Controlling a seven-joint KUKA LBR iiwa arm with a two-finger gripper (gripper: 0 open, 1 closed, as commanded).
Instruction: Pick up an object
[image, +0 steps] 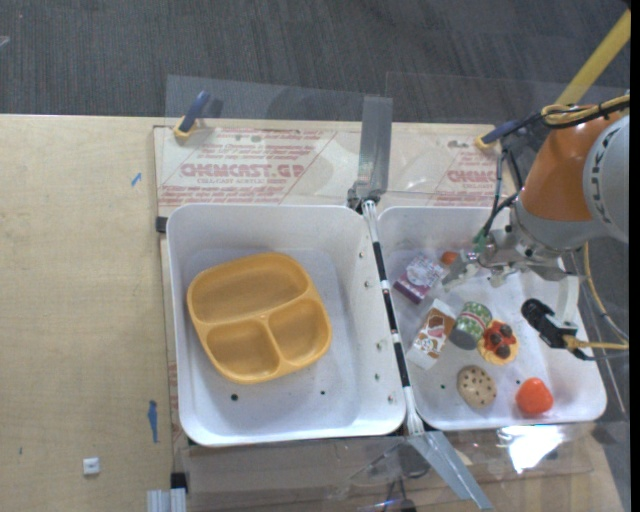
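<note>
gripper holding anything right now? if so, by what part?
Cannot tell. The hand sits over the right bin, above the loose items, but the wrist hides its tip; nothing is visibly held. The orange ball lies apart.

Red "CHEMCAST GP" lettering shows on the clear sheet (245, 170) behind the bins.

The pale wooden surface (80, 300) carries two shallow white bins side by side. The left bin (190, 330) is the landmark: the right bin (590, 400) sits touching it, and a small white cube (91, 464) lies well apart, beyond its near-left corner.
</note>
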